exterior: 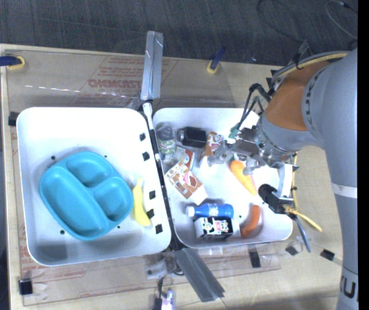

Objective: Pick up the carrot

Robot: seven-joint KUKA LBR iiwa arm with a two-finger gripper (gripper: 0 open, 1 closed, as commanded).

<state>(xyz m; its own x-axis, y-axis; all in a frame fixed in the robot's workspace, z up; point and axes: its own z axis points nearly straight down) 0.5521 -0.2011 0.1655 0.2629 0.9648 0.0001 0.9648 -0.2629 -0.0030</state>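
Observation:
The orange carrot [243, 175] lies in the right bin [200, 117], right of centre, pointing down toward the bin's right wall. The gripper [224, 150] hangs low over the bin just up and left of the carrot's top end, close to it. The arm's wrist covers the bin's upper right corner. Nothing is visibly held.
The right bin also holds a black object [192, 135], a clear cup [165, 134], a snack packet [185, 179], a blue bottle [210, 210], a black-and-white carton [213, 227] and a red-orange sausage shape [253, 219]. In the left bin [74, 124] are a blue divided plate [85, 194] and a banana [140, 205].

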